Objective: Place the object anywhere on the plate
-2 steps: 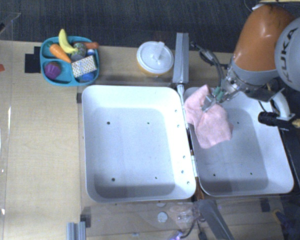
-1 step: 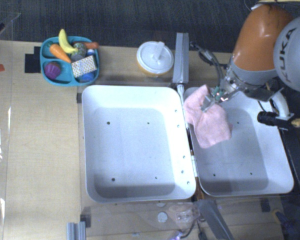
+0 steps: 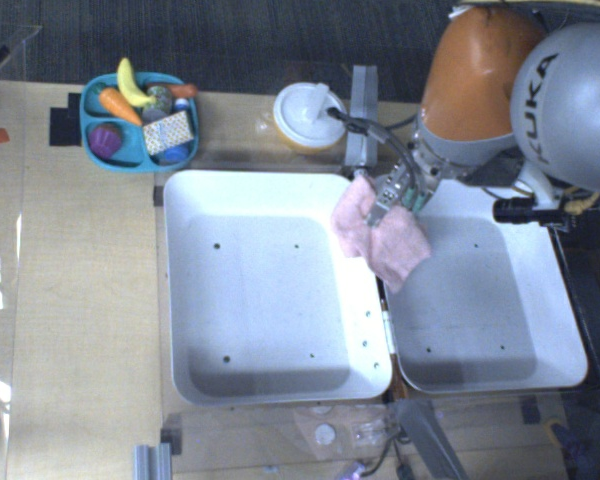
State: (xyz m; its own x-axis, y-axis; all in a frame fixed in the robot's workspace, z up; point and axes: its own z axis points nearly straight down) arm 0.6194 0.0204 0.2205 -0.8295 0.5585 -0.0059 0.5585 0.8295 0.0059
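Pink cloth (image 3: 383, 234), soft and crumpled, hangs draped over the shared rim between two shallow white bins, partly in the left bin (image 3: 265, 288) and partly in the right bin (image 3: 490, 308). The gripper (image 3: 390, 196) of a grey and orange robot arm (image 3: 500, 68) reaches in from the right and sits at the cloth's upper edge. Its fingers appear closed on a fold of the fabric there, with the rest of the cloth trailing below.

Judging by its limp, wrinkled shape, the cloth is light and floppy, neither fragile nor slippery. It would sag and swing when lifted, so a pinch on a bunched fold near the top looks like the surest hold.

Beyond the bins, near the back of the bench, stands a white plate on a yellow base (image 3: 308, 116). Further left sits a blue divided tray (image 3: 140, 118) of toy food.
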